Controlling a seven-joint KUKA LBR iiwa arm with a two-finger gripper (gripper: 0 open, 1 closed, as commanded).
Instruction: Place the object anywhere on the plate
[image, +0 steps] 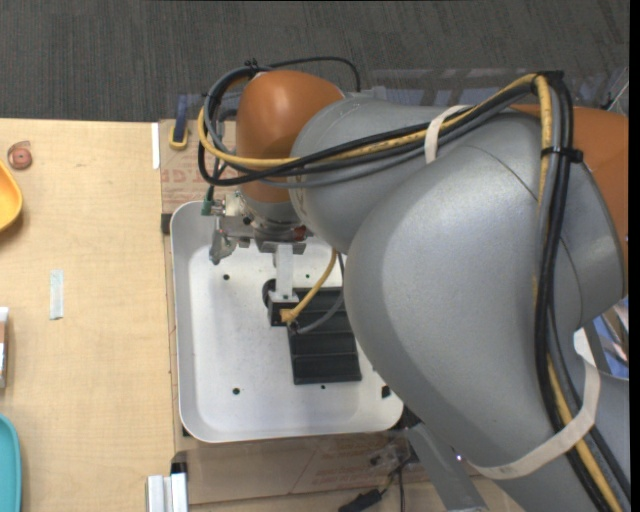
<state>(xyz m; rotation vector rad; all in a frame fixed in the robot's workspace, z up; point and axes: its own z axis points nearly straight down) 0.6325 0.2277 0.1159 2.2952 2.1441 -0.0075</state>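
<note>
A: What sits closest to us?

B: The grey arm (470, 300). It bulks over the right side and hides much of the white bin (215, 380). Its orange band (285, 110) shows above the wrist.

A: And the gripper (222, 248)?

B: We see it low over the upper left corner of the bin. We cannot tell whether it is open or closed, and we cannot make out anything held in it.

A: What lies near it?

B: Bare white floor just below it, with a small dark speck (227, 277) just beneath and another speck (236, 391) further down.

A: Where is the object?

B: We cannot tell. We cannot pick it out in the part of the bin that shows.

A: And beyond the bin?

B: To the gripper's left the wooden bench (90, 400) runs to the edge. Well apart from the gripper we see a pale strip (56, 295), a yellow dish (8, 205), a small reddish disc (19, 156) and, lower down, a teal dish (8, 465). Both dishes are cut off at the edge, so we cannot tell which is the plate.
</note>
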